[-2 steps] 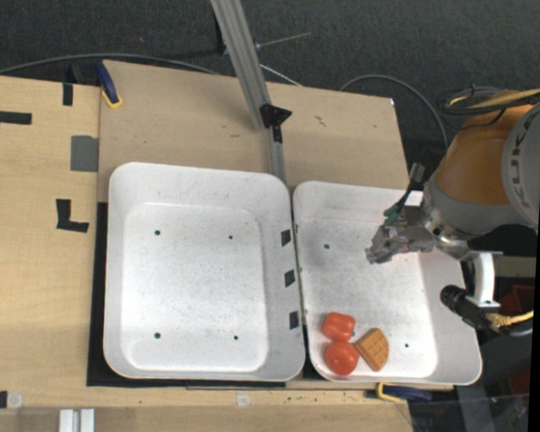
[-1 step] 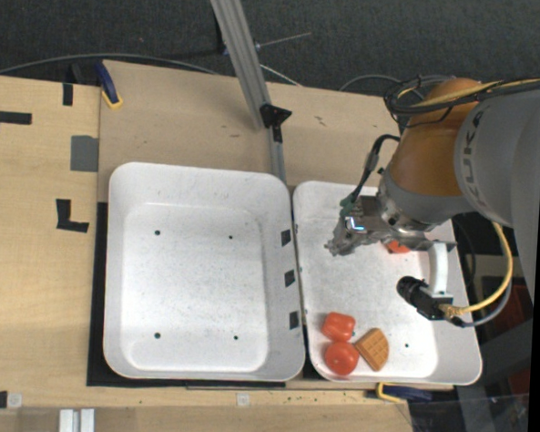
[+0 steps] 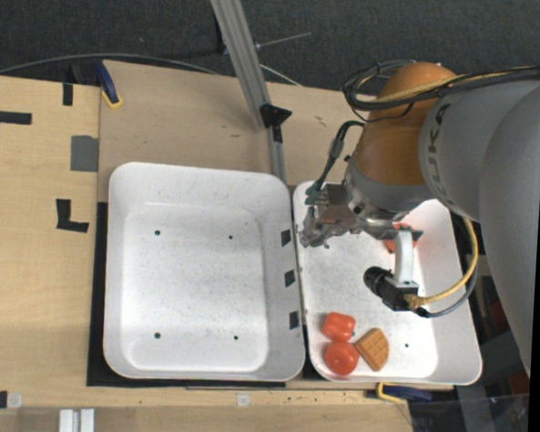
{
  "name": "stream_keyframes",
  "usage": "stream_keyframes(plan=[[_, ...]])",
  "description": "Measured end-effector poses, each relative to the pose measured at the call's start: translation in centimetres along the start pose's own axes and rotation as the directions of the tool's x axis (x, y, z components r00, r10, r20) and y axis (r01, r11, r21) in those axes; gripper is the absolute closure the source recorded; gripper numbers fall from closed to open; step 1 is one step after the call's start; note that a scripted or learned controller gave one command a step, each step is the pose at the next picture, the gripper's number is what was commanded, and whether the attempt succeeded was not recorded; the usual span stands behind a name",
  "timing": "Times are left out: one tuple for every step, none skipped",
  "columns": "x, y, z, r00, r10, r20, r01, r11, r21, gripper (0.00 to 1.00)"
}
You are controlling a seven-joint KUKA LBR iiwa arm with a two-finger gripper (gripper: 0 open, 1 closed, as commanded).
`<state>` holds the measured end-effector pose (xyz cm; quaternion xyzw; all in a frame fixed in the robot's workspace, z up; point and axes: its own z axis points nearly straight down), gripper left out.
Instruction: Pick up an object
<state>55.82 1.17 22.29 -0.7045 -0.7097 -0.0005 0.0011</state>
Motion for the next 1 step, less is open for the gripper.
stream_keyframes(plan=[[4.83,0.66,0.85,1.000,0.001,0.001,-0.001,1.000,0.002,1.00]])
